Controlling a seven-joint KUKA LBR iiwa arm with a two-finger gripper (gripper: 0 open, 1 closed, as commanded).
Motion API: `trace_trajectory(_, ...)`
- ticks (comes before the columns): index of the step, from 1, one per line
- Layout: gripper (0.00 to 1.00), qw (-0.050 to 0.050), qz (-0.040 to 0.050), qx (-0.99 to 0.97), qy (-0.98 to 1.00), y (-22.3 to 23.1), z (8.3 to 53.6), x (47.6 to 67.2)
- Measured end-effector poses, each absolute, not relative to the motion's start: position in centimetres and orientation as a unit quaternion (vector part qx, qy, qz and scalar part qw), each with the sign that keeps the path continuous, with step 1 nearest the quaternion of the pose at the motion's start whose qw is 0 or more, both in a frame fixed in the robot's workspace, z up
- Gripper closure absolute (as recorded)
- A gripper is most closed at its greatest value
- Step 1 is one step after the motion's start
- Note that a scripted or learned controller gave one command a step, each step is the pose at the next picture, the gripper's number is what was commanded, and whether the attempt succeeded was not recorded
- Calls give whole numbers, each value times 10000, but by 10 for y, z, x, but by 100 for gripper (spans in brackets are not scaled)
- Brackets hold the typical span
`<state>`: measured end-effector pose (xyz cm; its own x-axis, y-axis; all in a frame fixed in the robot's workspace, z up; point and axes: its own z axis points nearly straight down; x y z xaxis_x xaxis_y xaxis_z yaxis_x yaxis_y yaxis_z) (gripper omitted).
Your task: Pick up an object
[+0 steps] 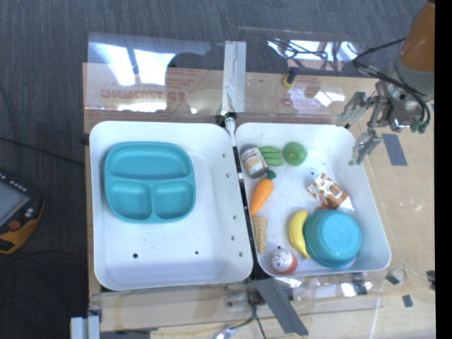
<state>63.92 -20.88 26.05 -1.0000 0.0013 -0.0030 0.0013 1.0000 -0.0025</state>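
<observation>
We count 2 white bins (99,189). Left bin: 1 teal divided plate (149,181). Right bin: 1 teal bowl (333,239) at 5 o'clock, 1 banana (298,233), 1 carrot (261,194), 1 green ball (294,153), 1 small can (253,162), 1 snack pkt (327,191), 1 cone (260,233), 1 red-white ball (284,260), 1 green veg (271,155).

The right bin (367,210) holds the pickable things. A green ball (295,153) sits at twelve o'clock, with a green pickle (271,155) just beside it at its nine and a small labelled can (253,162) tilted further that way. An orange carrot (261,195) slants near the left wall above a waffle cone (260,233). A yellow banana (298,232) touches the teal bowl (334,239) at five o'clock. A snack packet (327,190) lies at three, a red-and-white ball (283,260) at six.
</observation>
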Motion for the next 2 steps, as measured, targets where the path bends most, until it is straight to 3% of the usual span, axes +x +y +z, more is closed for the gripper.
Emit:
trace_trajectory(1, 0, 15, -15, -562, 9984, -200, 96, 628)
trace_trajectory(2, 0, 99, -34, -586, 9982, -214, 92, 579)
